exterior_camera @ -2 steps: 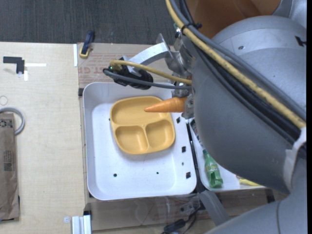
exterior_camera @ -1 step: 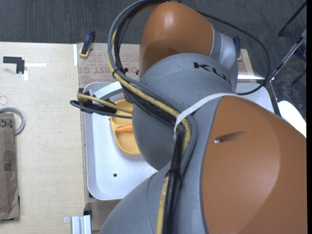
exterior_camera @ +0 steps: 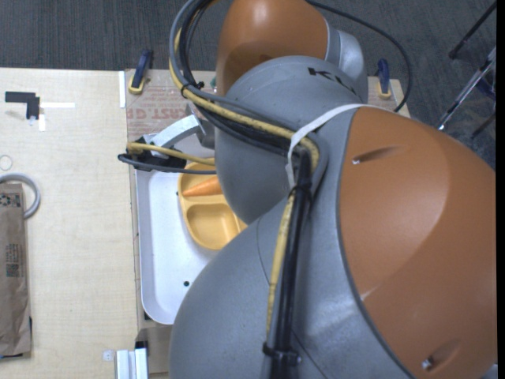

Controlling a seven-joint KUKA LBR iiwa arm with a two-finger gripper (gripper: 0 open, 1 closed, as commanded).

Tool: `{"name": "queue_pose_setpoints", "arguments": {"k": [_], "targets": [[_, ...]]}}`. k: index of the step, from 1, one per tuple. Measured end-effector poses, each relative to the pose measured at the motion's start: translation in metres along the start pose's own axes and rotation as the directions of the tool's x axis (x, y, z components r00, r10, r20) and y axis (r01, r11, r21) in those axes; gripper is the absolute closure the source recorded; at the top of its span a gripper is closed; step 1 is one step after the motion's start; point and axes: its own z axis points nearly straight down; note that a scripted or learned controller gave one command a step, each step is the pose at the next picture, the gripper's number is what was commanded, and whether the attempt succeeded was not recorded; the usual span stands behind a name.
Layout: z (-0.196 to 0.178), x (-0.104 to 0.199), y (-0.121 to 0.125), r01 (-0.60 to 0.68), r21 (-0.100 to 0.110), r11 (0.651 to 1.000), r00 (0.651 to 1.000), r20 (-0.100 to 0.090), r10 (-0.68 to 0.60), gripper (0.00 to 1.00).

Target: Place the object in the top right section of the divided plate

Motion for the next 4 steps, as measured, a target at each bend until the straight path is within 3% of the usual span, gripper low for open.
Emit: {"name": "queue_pose_setpoints", "arguments": {"k": [1,2,3,4], "targets": [[-0.122,-0.012,-0.004,-0.119,0.000,0.993,0.993,-0.003,0.119,1.00],[0.045,-0.018,-0.002,-0.028,0.000,1.000,1.000,0.000,0.028,1.00],[0.045,-0.018,-0.002,-0.028,0.000,1.000,1.000,0.000,0.028,0.00],[0.036,-0.019,-0.001,-0.025,-0.004,1.000,1.000,0.005,0.025,1.00]]}}
